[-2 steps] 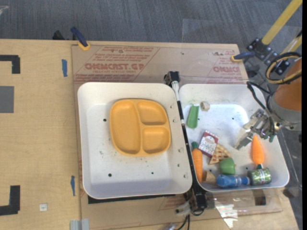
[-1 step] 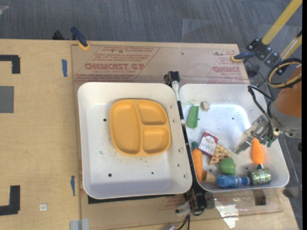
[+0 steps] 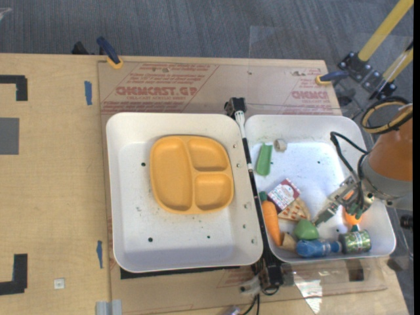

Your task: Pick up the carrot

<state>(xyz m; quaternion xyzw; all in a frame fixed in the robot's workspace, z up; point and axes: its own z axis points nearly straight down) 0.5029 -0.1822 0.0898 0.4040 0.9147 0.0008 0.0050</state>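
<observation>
The carrot [image 3: 270,220] is orange and lies lengthwise against the left wall of the right bin [image 3: 308,151], near its front. My gripper [image 3: 340,210] hangs over the right half of the same bin, well to the right of the carrot and apart from it. Its fingers [image 3: 326,213] stand open, with nothing between them. The orange-banded wrist [image 3: 394,156] rises behind it at the bin's right edge.
Beside the carrot lie a red-and-white packet [image 3: 284,193], a tan wedge [image 3: 295,210], a green toy [image 3: 306,229], a blue bottle [image 3: 316,247] and a green can [image 3: 355,242]. A green block [image 3: 264,159] lies farther back. The left bin [image 3: 125,195] holds a yellow divided plate [image 3: 191,173].
</observation>
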